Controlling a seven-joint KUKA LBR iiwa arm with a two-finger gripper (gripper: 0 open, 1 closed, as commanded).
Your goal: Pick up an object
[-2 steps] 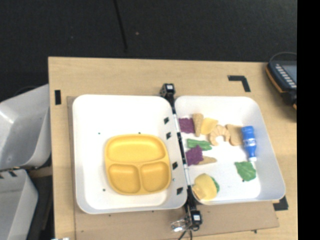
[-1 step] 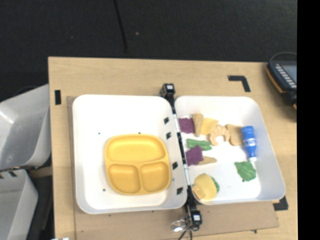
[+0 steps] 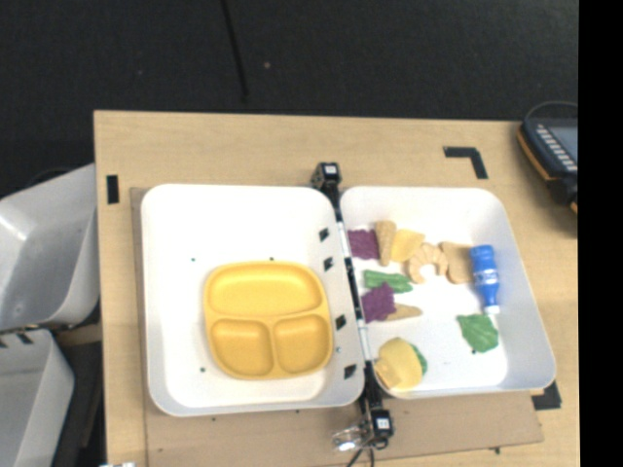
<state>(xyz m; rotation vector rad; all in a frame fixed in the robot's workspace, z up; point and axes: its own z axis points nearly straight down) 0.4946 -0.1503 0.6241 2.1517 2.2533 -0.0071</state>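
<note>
yellow tray (image 3: 265,331) in left bin (image 3: 165,261), nr its front edge. right bin (image 3: 506,358): blue bottle (image 3: 484,274) by right wall, burger (image 3: 400,364) at front-left corner. claw state: can't tell.

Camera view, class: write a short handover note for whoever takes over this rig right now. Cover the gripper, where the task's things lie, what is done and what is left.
Gripper: no state to report from the camera view.
Left bin: holds a yellow divided tray.
Right bin: holds the small items: blue bottle, two purple pieces, green pieces, tan pieces and a yellow-and-green item near the divider.
Done: nothing lifted; every item rests in a bin.
Left: choose one object, grasp it and lift it. The blue bottle lies fairly apart from the others, so it may be the easier pick.
</note>
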